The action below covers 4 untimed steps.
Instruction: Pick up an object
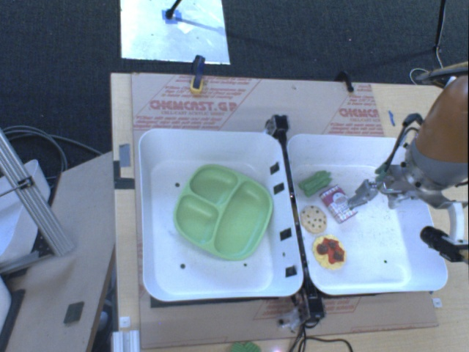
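Observation:
My gripper (361, 196) hangs low over the right bin (410, 270), reaching in from the right. Its tip is right beside the right edge of a small red and white packet (335, 202); I cannot tell whether they touch. A green pod-shaped toy (315, 182) lies just up and left of the packet. A round tan cookie (313, 218) sits below and left of it, near the bin's left wall. Nearer the front lies a yellow disc with red topping (329, 251).
A light green divided plate (223, 210) fills the middle of the left bin (161, 167). The wall between the two bins carries black clips (280, 189). The arm's grey wrist and orange body (440, 149) hang over the right bin's right side.

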### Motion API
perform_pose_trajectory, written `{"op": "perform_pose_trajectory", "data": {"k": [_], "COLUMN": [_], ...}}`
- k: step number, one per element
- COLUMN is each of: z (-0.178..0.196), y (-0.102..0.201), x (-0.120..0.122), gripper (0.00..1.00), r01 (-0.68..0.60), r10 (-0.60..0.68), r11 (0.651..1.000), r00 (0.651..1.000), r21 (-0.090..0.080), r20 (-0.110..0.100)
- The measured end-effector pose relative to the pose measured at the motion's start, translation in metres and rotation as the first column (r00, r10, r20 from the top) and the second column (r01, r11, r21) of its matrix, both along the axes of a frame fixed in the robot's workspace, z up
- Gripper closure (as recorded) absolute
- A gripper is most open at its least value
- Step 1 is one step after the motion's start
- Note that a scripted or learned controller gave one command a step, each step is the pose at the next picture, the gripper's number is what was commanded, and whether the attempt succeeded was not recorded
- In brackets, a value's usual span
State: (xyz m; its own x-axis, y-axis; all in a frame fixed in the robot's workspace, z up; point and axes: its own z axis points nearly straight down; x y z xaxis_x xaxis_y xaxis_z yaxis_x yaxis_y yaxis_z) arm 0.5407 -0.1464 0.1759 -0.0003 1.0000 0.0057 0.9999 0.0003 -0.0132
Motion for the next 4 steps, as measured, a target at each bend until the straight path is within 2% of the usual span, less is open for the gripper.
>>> {"op": "perform_pose_trajectory", "data": {"k": [1,2,3,4], "z": [-0.091,-0.075,0.014,-0.047], "y": [0.041,0.040,0.107,0.052], "x": [-0.049,-0.045,0.015,-0.043], "gripper": [0.00,1.00,1.00,1.00], "r01": [0.001,-0.002,-0.013,0.001], "r10": [-0.001,0.002,0.013,-0.001], "r11": [1.000,1.000,1.000,1.000], "r00": [1.000,1.000,1.000,1.000], "r21": [-0.003,-0.003,-0.005,-0.005], "r20": [0.012,0.019,0.027,0.011]}}
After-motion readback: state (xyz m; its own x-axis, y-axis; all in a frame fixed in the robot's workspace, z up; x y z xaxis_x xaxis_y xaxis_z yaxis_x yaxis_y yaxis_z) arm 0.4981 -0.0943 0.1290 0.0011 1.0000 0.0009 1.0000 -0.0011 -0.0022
